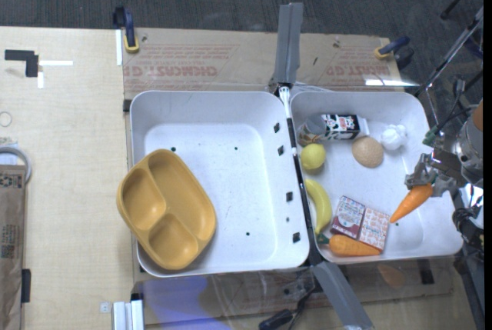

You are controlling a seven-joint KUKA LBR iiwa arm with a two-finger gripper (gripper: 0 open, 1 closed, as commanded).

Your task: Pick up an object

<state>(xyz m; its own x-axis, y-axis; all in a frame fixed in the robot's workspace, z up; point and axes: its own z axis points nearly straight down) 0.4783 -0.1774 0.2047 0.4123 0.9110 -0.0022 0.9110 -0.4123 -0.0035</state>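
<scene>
- Gripping a carrot by its thick upper end, the end effector sits at the right edge of the right bin, fingers closed around it.
- The carrot hangs tilted, its tip pointing down-left, seemingly raised above the bin floor.
- Below lie a second carrot, two small cartons, a banana, and a lemon.
- The left bin holds a yellow divided tray.
- The lift appears underway; next comes raising the carrot clear without letting it slip.

Divided tray in left bin; banana in right bin.
</scene>
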